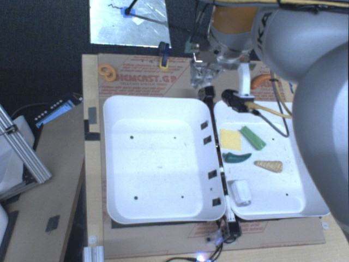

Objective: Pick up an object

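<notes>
A robotics lab: arm [294, 42], cardboard-topped bench [142, 75], test bins [158, 162].

2 bins side by side, right bin [294, 203] w/ 5 items, left bin [117, 146] beside it

You're looking at bright, even overhead light; the two white bins [158, 162] read almost washed out, with only soft shadows along their rims; a foil sheet [128, 12] up top throws glare; the arm [305, 48] looms soft and out of focus at right; the dark surround stays dim and slightly grainy.
</notes>
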{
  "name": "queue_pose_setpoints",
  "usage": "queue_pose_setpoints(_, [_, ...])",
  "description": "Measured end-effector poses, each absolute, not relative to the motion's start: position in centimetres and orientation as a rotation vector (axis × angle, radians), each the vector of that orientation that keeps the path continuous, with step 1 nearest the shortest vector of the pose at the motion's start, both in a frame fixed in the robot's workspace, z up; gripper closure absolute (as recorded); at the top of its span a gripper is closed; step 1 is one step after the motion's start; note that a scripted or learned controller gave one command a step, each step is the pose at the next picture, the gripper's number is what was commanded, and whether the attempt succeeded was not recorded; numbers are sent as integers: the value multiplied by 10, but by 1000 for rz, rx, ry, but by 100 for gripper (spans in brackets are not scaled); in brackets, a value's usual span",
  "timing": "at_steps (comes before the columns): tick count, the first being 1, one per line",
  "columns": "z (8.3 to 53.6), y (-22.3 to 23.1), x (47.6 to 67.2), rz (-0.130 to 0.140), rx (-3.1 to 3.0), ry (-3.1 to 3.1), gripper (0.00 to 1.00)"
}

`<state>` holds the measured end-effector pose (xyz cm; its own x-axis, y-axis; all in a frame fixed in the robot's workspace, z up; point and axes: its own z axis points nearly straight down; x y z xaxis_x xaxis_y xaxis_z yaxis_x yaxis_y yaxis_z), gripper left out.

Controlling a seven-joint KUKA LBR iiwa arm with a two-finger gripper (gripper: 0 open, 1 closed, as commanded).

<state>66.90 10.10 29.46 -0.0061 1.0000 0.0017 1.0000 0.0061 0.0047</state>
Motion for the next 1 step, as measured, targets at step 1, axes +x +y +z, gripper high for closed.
queue_pose_setpoints(1, [339, 226, 664, 16, 2203, 2239, 100])
